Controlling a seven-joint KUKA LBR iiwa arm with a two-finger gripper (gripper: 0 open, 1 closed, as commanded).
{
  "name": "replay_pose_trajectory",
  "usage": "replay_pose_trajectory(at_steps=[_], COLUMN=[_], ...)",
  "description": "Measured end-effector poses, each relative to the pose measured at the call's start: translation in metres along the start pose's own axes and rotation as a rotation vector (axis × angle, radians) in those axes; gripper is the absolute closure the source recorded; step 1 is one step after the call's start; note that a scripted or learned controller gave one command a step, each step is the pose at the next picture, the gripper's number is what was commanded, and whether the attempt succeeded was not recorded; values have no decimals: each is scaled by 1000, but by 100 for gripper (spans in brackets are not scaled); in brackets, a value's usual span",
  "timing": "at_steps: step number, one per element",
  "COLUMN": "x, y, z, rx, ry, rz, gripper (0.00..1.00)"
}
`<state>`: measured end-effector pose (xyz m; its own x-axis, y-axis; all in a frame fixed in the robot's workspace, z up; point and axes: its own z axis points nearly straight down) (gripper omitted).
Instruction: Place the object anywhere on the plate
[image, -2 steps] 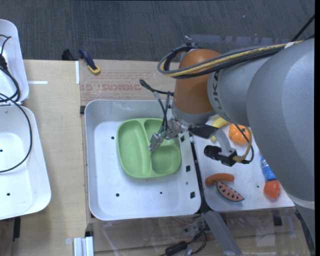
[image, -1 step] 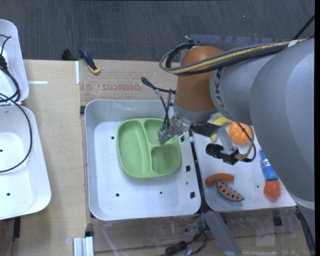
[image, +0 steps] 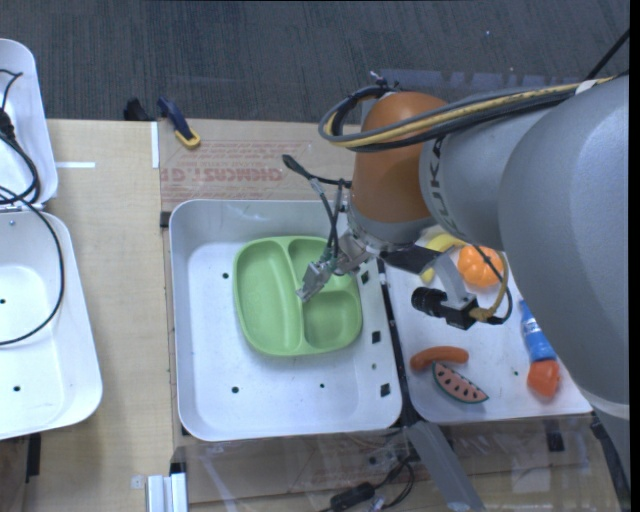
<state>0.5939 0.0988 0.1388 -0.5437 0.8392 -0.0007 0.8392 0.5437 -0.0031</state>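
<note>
You are looking down on a smooth, pale-green plastic plate with three compartments, sitting in the middle of the shallow white bin on the left, with bare white floor around it, widest toward the near and left walls. The end effector hangs over the plate's centre ridge, where the dividers meet; its thin metal fingers are small and blurred, so you cannot tell whether they are spread or pressed together, and you can make out nothing between them. The bulky grey arm with its glossy orange band covers much of the right-hand bin. There, on its visible floor, lie a small red sausage-shaped toy, a watermelon-slice toy, a round orange fruit toy, a blue tube partly cut off by the arm, and a small red-orange piece. The light wooden surface runs beneath both bins.
</note>
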Motion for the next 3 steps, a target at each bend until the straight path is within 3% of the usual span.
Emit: replay_pose_trajectory(at_steps=[1, 2, 3], x=[-2, -2, -4], y=[-1, -1, -1], z=[-9, -9, -17], rx=[0, 1, 1], ry=[-1, -1, -1], rz=[5, 5, 9], gripper=[100, 0, 100])
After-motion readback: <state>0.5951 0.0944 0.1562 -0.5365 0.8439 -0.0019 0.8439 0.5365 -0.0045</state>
